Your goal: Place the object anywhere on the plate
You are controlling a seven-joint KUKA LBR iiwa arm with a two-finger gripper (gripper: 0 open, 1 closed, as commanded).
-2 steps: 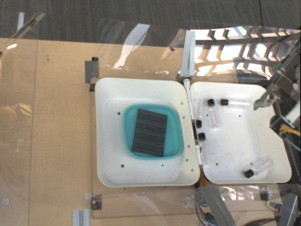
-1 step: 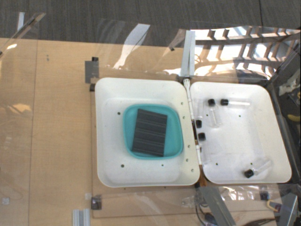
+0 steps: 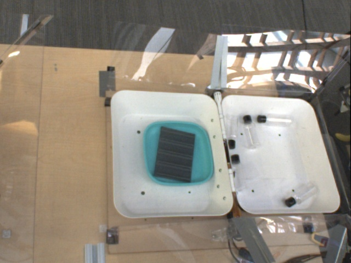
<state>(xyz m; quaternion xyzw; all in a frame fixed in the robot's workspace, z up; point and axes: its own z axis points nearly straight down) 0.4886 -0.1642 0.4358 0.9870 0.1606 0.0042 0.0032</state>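
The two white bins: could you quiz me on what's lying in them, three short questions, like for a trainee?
1. True or false: the dark ribbed block lies on the teal plate.
2. Which bin holds the plate: A the left bin, B the right bin?
3. What kind of things lie in the right bin?

Key: 1 true. 2 A. 3 Small clear vials with black caps, such as one near its front corner.
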